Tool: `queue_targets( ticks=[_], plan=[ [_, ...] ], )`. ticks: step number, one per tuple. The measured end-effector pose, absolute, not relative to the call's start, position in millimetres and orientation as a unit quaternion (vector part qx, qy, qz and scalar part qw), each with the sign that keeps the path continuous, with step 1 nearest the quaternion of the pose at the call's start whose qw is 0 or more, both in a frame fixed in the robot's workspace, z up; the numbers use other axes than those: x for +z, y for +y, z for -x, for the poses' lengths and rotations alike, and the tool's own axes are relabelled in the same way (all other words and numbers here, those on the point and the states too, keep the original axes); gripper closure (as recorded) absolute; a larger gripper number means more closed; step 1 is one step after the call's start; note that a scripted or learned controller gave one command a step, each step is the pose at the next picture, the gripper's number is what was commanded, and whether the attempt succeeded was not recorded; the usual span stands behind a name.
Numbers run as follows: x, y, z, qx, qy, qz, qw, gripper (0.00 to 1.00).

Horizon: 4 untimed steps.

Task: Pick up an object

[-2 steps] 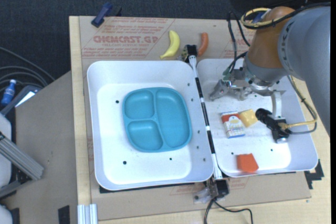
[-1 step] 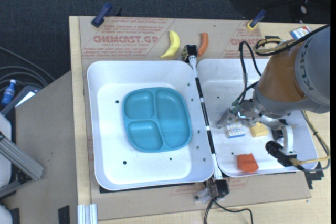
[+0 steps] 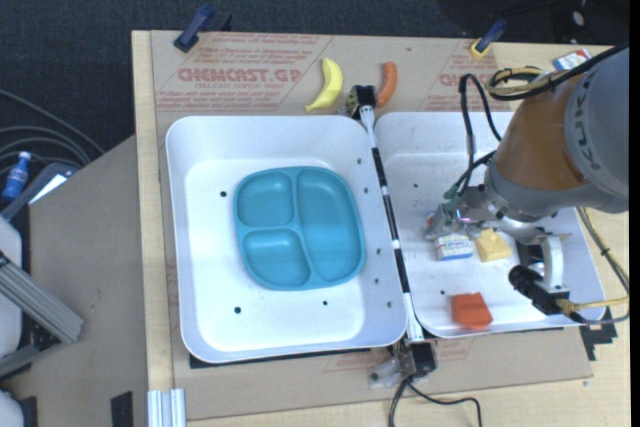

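Camera view places the gripper (image 3: 458,215), its opening impossible to judge, low in the right bin (image 3: 420,155) over a small white-and-blue object (image 3: 453,248) beside a yellow block (image 3: 492,246), so one item should be centred before closing.

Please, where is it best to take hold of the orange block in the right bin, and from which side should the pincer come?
Probably from straight above, closing across its two longer sides. The orange block lies flat near the front wall of the right bin, apart from the yellow piece and the other small items, so its sides look free. A low approach from the front would likely meet the wall.
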<state>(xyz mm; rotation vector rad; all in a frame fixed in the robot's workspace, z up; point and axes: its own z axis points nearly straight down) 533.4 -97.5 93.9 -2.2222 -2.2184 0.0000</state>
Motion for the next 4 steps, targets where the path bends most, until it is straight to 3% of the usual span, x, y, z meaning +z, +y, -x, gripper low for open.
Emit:
queue_targets(
  ticks=[1,2,3,4],
  plan=[
    [185,-27,-546.7,0.0000,-0.707,0.707,0.000,1.00],
    [244,31,-530.1,0.0001,-0.707,0.707,0.001,1.00],
    [211,101,-506.6,0.0010,-0.707,0.707,0.001,1.00],
    [327,18,-546.3,-0.0002,-0.707,0.707,-0.001,1.00]
  ],
)
